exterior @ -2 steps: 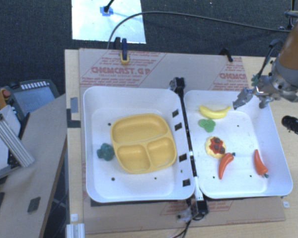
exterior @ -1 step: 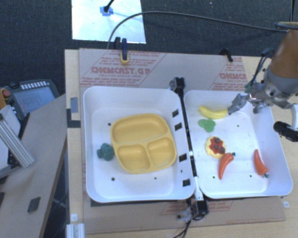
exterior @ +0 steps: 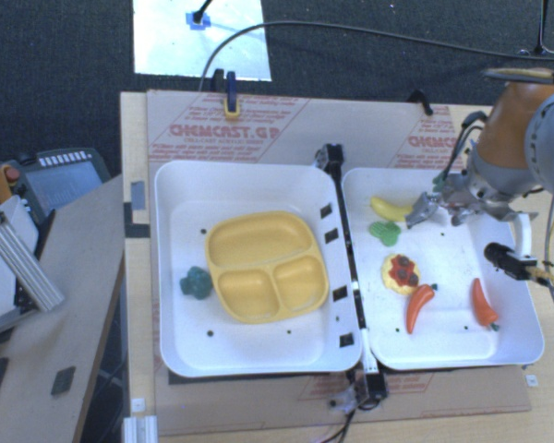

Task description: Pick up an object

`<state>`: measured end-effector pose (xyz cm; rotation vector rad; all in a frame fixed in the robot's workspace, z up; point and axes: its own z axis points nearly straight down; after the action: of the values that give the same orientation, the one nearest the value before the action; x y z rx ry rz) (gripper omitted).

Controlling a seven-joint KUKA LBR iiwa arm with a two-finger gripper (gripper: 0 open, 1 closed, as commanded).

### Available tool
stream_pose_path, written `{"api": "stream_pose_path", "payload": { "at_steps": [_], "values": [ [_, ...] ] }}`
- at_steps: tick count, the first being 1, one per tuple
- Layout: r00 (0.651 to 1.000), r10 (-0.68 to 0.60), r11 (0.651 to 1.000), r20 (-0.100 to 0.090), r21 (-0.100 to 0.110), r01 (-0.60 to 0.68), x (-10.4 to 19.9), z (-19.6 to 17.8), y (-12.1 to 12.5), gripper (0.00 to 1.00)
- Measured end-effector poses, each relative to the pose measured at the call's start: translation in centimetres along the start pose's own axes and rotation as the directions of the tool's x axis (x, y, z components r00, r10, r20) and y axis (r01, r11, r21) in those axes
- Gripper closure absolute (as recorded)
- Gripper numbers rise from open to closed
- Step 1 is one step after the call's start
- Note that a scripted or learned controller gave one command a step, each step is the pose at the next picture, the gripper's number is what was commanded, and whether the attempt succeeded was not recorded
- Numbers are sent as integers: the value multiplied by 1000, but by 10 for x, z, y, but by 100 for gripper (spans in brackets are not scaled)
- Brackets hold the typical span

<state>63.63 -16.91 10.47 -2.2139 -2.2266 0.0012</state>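
Gripper [exterior: 431, 208]: low in the right bin [exterior: 512, 340] – just beside the banana [exterior: 389, 209]
Fingers: too blurry – cannot tell
Left bin [exterior: 180, 247]: yellow tray [exterior: 258, 264], green toy [exterior: 197, 283]

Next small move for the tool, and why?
Probably a short descent toward the banana. The tool sits at the banana's right end in the right bin, nothing seen in its grasp. The green piece lies close below, so keep the approach clear of it.

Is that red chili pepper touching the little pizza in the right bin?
Cannot tell. In the camera view the red chili pepper has its green stem end right at the lower right edge of the little pizza; no gap shows, but no sure contact either.
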Motion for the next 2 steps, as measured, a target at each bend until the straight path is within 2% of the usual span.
{"api": "stream_pose_path", "payload": {
  "at_steps": [1, 2],
  "values": [
    [1000, -1, 1000, 1, -2, 1, 1, 21, 1, 0],
    [1000, -3, 1000, 2, -7, 3, 1, 8, 2, 100]
  ]
}}
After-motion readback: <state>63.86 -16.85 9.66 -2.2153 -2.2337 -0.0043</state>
